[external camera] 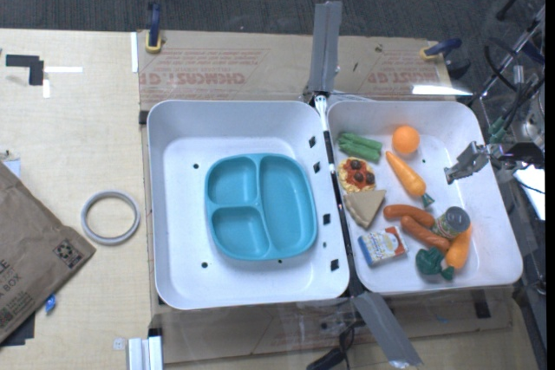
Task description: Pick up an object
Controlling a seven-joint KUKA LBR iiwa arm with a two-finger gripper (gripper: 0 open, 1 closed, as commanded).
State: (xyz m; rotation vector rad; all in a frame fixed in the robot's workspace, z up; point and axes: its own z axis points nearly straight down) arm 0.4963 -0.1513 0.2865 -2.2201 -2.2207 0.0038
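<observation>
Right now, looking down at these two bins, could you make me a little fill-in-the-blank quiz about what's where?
1. The divided teal plate lies in the ____ bin.
2. That plate has ____ compartments.
3. The toy food, such as the orange ball and the carrot, lies in the ____ bin.
4. The pincer hangs over the right bin's ____ side.

Missing words: left; three; right; right
</observation>
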